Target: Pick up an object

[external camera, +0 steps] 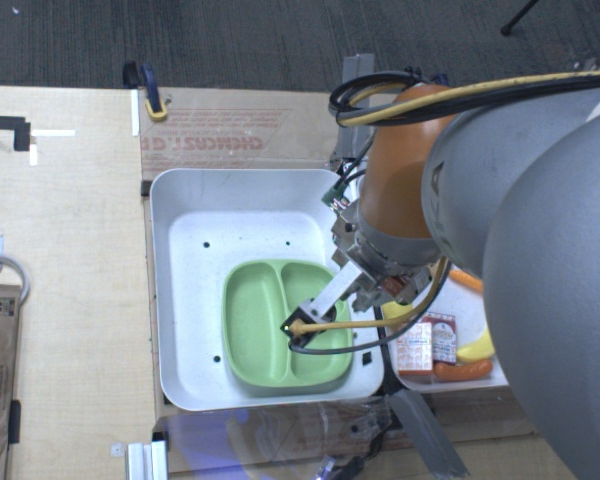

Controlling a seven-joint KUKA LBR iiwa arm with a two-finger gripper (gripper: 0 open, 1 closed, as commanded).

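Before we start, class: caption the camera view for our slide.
Arm poised over the green divided tray in the left bin; red-and-white packet in the right bin.

tray [255, 318]: pale green, two compartments, rounded corners, open side up, flat on left bin [180, 268] floor, toward its near right corner, right side partly hidden | packet [427, 346]: red-and-white print, in right bin [430, 382], partly hidden | yellow piece [477, 348]: just beside packet | orange piece [466, 280]: farther back, mostly hidden
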